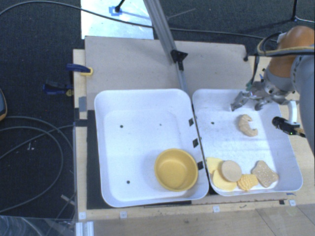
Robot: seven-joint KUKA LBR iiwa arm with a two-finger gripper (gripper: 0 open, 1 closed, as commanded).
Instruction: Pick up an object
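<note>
Hovering over the far part of the right bin (pixel 285 154), the gripper (pixel 251 100) has its fingers spread and nothing between them; the croissant (pixel 247 125) lies just below it on the bin floor, apart from the fingertips

Two bins sit side by side on the table (pixel 133 63). A bowl (pixel 176 169) lies in the left bin (pixel 113 132), lower right. In the right bin (pixel 285 156), a croissant (pixel 247 125) lies upper centre, just below the claw (pixel 252 98).

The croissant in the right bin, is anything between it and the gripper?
Nothing visible. The gripper hangs over the right bin's far end, and the croissant lies just nearer the camera, with bare white floor between them.
</note>
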